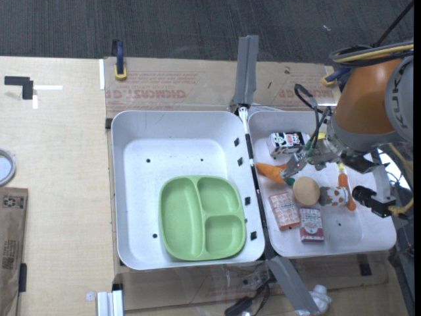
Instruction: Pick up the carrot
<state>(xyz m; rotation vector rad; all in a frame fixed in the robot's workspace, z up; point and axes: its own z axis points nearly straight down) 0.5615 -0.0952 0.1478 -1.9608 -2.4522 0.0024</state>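
The carrot (270,170), orange and tapered, lies in the right bin (368,239) near its left wall, thick end pointing right. My gripper (296,164) comes down from the grey and orange arm (368,107) and sits right at the carrot's right end, touching or nearly touching it. The tool's dark parts hide the carrot's tip.
A black-and-white carton (287,141) lies behind the gripper. A tan round object (306,191), two pink boxes (284,209) (311,224) and a small orange-topped item (342,188) crowd the bin's front. The left bin (131,176) holds a green divided plate (202,217).
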